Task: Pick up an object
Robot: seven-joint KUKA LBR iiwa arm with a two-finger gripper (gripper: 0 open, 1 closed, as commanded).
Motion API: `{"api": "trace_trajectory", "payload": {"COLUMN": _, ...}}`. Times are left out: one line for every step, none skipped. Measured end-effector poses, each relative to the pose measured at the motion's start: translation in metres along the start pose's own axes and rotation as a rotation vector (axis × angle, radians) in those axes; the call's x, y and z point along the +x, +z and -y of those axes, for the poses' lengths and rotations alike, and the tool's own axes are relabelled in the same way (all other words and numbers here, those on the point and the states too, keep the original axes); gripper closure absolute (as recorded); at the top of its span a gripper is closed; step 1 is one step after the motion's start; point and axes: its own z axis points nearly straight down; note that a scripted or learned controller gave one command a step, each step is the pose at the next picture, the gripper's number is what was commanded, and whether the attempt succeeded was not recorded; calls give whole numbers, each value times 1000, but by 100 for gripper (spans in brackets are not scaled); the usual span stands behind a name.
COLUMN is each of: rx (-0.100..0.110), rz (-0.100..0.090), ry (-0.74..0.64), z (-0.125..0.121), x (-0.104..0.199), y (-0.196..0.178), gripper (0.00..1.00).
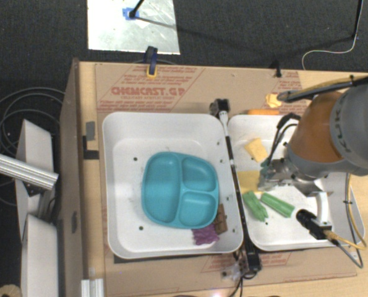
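We see the arm (335,129) reaching over the right bin (307,243), its jaws (269,177) low above two green pieces (265,204), a yellow block (255,149) just beyond; whether they are spread, we cannot tell. The left bin (128,129) holds a teal divided plate (180,189). We should centre on one green piece, descend straight, then close firmly.

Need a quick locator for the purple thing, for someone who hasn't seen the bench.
Find the left bin, the one holding the blue divided plate. Below the plate's lower right corner, near the bin's front rim, lies the small purple object. A brown piece touches it; nothing else is purple.
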Motion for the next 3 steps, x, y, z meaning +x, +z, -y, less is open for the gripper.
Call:
{"api": "trace_trajectory", "payload": {"rx": 0, "rz": 0, "ry": 0, "z": 0, "x": 0, "y": 0, "gripper": 0}}
{"api": "trace_trajectory", "payload": {"rx": 7, "rz": -1, "ry": 7, "z": 50, "x": -37, "y": 11, "gripper": 0}}
{"api": "trace_trajectory", "payload": {"rx": -10, "rz": 8, "ry": 0, "z": -55, "x": -102, "y": -8, "gripper": 0}}
